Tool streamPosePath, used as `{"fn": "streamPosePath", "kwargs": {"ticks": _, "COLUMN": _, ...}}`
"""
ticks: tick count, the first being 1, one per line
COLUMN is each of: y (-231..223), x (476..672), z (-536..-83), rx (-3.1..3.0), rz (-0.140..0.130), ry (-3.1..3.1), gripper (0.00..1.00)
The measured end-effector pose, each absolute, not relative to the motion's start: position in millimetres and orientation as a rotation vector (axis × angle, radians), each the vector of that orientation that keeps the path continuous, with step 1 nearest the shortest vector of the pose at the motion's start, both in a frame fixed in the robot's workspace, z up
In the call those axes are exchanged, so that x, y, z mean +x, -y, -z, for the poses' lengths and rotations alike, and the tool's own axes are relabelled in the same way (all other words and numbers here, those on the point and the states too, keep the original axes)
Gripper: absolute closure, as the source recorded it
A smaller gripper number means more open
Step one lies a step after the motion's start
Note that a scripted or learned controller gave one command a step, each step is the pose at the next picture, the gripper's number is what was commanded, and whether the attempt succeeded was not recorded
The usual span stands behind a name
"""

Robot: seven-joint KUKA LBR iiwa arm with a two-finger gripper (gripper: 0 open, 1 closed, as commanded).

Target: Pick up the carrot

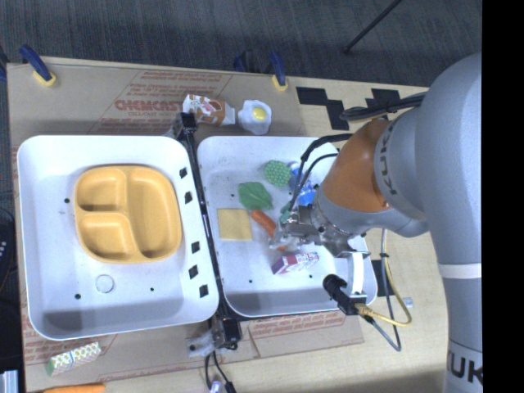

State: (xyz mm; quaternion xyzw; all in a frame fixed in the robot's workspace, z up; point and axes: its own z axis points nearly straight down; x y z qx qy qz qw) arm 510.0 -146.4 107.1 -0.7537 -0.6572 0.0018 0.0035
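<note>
Carrot (264, 220) crowded by green leaf (255, 194) and seemingly yellow slice (235, 224); left open

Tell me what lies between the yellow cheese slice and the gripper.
In the camera view, the carrot lies between the cheese slice and the gripper.

1 camera watches me, fixed high above the bench (270, 346) and tilted down at a slant. It takes in both bins whole: the left bin (49, 219) with its yellow tray (127, 211), and the right bin (246, 297) beside it. The far edge of the bench runs along the top, with dark floor beyond it. My arm (426, 170) comes in from the right, bulking large since it sits nearer the lens than the bins.
</note>
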Motion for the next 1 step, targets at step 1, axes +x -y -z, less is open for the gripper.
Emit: {"fn": "streamPosePath", "kwargs": {"ticks": 1, "y": 82.7, "x": 483.8, "z": -191.5, "rx": -2.400, "rz": -0.004, "ry": 2.021, "gripper": 1.00}}
